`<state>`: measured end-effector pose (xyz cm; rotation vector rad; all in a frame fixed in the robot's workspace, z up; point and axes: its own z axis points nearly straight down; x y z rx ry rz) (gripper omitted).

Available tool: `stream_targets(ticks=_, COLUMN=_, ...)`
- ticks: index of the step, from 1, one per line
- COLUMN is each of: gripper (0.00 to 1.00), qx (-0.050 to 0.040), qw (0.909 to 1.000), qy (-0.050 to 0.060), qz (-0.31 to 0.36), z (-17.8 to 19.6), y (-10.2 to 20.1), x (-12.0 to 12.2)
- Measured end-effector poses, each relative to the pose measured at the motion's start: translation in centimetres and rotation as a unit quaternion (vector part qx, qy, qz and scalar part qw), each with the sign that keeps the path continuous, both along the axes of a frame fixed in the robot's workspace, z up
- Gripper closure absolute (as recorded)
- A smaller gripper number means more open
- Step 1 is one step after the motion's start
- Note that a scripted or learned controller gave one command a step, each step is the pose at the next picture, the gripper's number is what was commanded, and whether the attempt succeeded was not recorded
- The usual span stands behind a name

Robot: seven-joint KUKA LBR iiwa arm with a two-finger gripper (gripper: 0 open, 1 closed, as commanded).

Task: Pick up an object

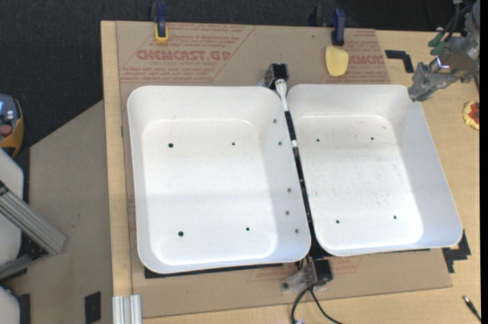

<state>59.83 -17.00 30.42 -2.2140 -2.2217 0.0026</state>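
Observation:
My gripper (422,88) hangs at the far right of the camera view, just past the back right corner of the right bin (427,162). A small pale yellow object (336,61) lies on the brown board behind that bin, well to the gripper's left. Part of a red and yellow thing (472,114) peeks in at the right edge, outside the bins. Nothing is visibly held by the gripper. The left bin (141,162) sits beside the right one, with a black strip (293,155) along their shared edge.
Two blue clamps (159,15) (338,24) pin the board's back edge. Cables and a connector (309,278) sit at the front between the bins. A metal rail (30,223) lies at the lower left, off the board.

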Motion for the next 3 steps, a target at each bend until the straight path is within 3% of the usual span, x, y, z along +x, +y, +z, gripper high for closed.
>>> stream_targets(ticks=1, gripper=1.0, qx=-0.0041, qw=1.0, qy=-0.007, qz=-0.002, z=9.1, y=-5.6, x=2.5)
stream_targets(ticks=2, gripper=1.0, qx=0.0005, qw=1.0, qy=0.0, qz=0.002, z=2.5, y=3.9, x=4.2)
stream_targets(ticks=3, gripper=1.0, qx=0.0015, qw=1.0, qy=0.002, qz=0.005, z=-9.1, y=17.1, x=6.3)
